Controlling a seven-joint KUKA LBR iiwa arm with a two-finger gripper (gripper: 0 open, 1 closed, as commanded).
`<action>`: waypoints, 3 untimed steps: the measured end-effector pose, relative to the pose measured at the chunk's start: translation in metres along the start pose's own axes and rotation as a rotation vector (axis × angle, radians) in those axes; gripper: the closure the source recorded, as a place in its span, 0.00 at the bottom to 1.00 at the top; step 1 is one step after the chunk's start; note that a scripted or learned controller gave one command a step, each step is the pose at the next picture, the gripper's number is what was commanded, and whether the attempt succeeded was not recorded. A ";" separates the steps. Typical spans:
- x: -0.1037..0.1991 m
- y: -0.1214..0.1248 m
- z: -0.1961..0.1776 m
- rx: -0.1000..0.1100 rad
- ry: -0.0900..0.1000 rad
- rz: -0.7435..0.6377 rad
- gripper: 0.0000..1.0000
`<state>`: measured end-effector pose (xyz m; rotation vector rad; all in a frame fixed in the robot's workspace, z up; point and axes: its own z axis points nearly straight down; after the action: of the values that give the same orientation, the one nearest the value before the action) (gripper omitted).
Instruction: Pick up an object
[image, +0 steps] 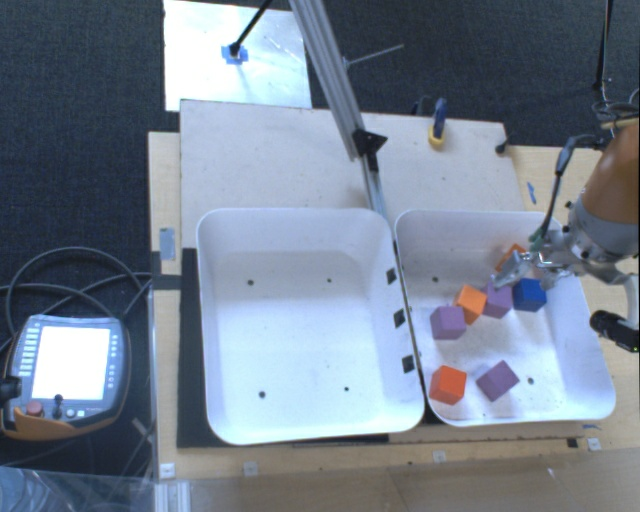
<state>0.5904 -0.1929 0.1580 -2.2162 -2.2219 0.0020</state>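
Camera view has the claw (516, 268) low among the blocks in the right bin (590, 395); whether it grips anything, I cannot tell. It should settle squarely over the purple block (497, 301) before lifting.

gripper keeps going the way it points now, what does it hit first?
Probably the purple block just below-left of the gripper, with the orange block right beside it. Height above them is unclear from this slanted view.
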 end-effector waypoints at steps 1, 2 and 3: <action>-0.002 0.013 0.047 -0.019 -0.011 -0.001 0.00; -0.002 0.015 0.034 -0.023 -0.011 -0.003 1.00; -0.011 0.017 -0.014 -0.007 -0.004 0.000 1.00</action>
<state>0.6074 -0.2038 0.1720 -2.2216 -2.2276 -0.0024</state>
